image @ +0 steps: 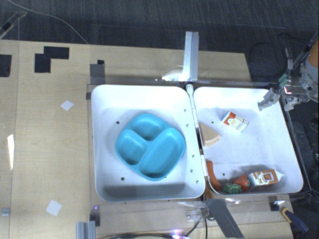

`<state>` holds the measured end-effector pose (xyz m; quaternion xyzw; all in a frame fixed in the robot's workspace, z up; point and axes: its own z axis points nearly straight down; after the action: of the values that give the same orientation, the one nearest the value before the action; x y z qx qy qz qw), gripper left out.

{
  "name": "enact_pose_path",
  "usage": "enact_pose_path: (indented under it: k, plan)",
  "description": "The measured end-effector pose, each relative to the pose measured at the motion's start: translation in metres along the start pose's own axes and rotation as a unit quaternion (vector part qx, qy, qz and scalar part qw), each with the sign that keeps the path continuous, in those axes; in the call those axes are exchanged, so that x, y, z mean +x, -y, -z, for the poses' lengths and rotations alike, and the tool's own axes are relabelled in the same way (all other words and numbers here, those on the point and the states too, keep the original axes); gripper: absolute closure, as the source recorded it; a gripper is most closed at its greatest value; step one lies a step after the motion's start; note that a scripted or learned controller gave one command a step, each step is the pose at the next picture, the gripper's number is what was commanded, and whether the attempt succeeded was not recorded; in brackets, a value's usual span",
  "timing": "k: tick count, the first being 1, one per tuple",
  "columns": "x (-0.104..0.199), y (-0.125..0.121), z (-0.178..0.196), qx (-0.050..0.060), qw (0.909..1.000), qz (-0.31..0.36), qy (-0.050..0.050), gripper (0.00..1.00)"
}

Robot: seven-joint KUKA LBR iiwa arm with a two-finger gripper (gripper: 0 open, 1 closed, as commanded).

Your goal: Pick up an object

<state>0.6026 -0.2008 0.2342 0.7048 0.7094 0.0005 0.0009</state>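
At the right bin's far right corner: the two-finger gripper (pixel 271 97), over the rim; whether spread or closed cannot be told. Right white bin (pixel 269 143) contents, all apart from it: small orange-and-white carton (pixel 234 121) nearest, toward the left; tan wedge-shaped piece (pixel 209 135) by the divider; orange-and-white juice box (pixel 263 178), red and green items (pixel 234 184) along the near wall. Left white bin (pixel 107 133): blue three-compartment plastic tray (pixel 150 146).

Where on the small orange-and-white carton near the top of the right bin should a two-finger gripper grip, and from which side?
Grip the small carton across its narrow width, coming straight down from above. It lies flat and slanted on the right bin floor, apart from the other items, so its long sides look free for the fingers.
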Motion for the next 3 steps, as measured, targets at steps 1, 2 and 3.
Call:
enact_pose_path:
  k: [1, 2, 3]
  plan:
    - [0.046, -0.016, -0.079, 0.001, 0.9925, -0.122, 0.0, 0.0]
    - [0.105, -0.017, -0.147, -0.004, 0.9993, -0.037, 0.0, 0.0]
    - [0.082, -0.068, -0.149, -0.001, 0.9991, -0.043, 0.0, 0.0]
